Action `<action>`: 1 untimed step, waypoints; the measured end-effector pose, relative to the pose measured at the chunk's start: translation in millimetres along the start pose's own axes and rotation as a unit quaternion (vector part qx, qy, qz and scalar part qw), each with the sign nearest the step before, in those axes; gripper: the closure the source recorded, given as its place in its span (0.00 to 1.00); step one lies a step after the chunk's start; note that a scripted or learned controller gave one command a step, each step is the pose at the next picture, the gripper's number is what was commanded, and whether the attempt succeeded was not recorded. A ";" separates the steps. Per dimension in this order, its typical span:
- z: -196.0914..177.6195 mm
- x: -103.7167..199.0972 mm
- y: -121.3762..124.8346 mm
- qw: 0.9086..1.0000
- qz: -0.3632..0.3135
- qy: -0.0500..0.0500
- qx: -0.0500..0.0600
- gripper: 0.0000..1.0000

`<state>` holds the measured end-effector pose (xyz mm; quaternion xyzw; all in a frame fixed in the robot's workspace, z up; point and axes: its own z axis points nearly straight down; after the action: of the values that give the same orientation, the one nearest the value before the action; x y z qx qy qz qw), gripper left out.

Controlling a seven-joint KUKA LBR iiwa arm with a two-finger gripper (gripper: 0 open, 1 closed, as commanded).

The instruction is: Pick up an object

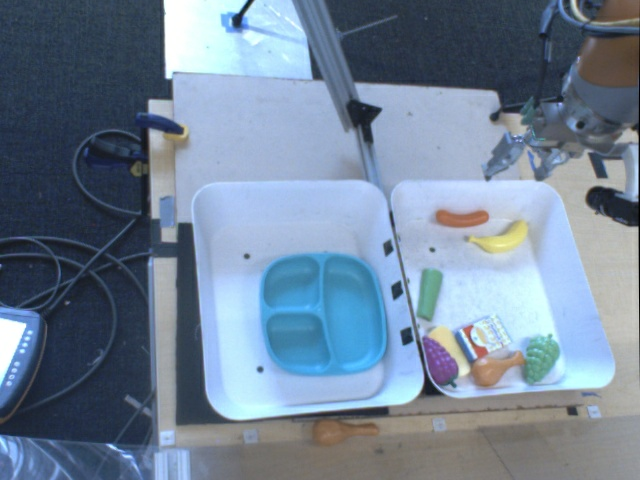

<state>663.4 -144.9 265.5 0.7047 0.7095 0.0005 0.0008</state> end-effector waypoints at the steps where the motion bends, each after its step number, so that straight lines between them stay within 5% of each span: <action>1: -0.1 -0.3 -0.1 1.000 0.000 0.000 0.000 0.00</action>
<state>663.3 -145.2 265.6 0.7045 0.7097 0.0001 0.0009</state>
